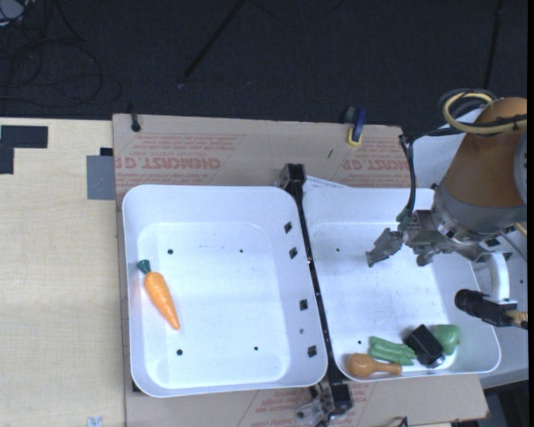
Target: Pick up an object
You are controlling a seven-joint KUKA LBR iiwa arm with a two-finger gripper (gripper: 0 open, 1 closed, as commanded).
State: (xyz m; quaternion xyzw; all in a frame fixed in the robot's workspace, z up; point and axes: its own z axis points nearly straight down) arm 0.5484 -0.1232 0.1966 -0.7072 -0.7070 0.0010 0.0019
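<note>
Carrot (161, 298) — tip toward lower right.

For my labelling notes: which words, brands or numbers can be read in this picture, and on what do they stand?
"CHEMCRST" or similar, red print, upside down, on the cardboard sheet behind the left bin: letters uncertain.
Second red print on the cardboard behind the right bin: too blurred.
Red print at the cardboard's front edge: unreadable.

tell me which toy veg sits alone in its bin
The carrot, alone in the left bin. The others cluster in the right bin's near corner.
</note>
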